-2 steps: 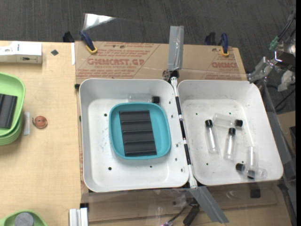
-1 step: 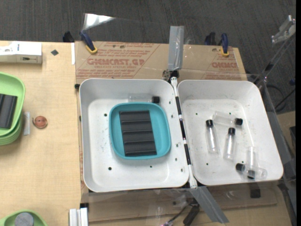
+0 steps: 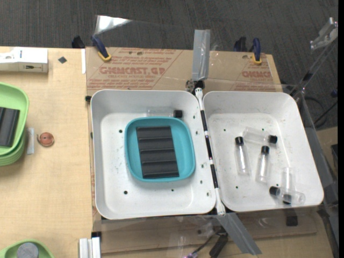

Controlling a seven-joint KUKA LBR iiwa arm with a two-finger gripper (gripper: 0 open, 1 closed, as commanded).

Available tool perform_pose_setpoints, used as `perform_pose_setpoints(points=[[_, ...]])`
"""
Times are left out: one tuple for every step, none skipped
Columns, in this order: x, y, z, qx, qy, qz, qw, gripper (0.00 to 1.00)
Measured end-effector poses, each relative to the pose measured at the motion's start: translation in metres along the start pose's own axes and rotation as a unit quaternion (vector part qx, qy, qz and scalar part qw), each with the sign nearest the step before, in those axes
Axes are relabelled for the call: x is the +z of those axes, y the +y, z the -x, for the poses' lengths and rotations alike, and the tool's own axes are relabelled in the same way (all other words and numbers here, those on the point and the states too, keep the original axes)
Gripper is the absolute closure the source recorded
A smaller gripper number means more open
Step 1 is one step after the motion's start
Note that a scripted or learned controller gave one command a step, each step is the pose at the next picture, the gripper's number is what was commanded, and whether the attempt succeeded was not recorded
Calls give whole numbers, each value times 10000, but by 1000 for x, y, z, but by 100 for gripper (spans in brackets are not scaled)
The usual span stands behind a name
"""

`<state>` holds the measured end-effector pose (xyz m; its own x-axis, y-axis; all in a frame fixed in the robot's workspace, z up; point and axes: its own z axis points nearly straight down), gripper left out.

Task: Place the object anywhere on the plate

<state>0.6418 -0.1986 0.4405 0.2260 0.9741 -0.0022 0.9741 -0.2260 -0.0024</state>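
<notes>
Teal plate [image 3: 159,148] with dark ridged insert in left bin [image 3: 105,160]; clear black-capped vials [image 3: 242,153] lie loose in right bin [image 3: 301,144], one [image 3: 164,113] just beyond the plate. Pincer state: cannot tell. Placement apparently undone.

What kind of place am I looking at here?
Probably a robotics lab test bench: two shallow white plastic bins side by side, clear plastic vials with black caps in one, a teal square plate in the other, clamped cardboard backing.

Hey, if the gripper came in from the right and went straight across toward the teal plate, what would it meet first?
Probably the right bin's outer wall, then the vials; it depends on travel height.
</notes>
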Motion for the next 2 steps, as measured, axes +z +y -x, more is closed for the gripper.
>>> perform_pose_setpoints(points=[[0, 0, 0, 0, 0, 0, 10000, 0], [0, 0, 0, 0, 0, 0, 10000, 0]])
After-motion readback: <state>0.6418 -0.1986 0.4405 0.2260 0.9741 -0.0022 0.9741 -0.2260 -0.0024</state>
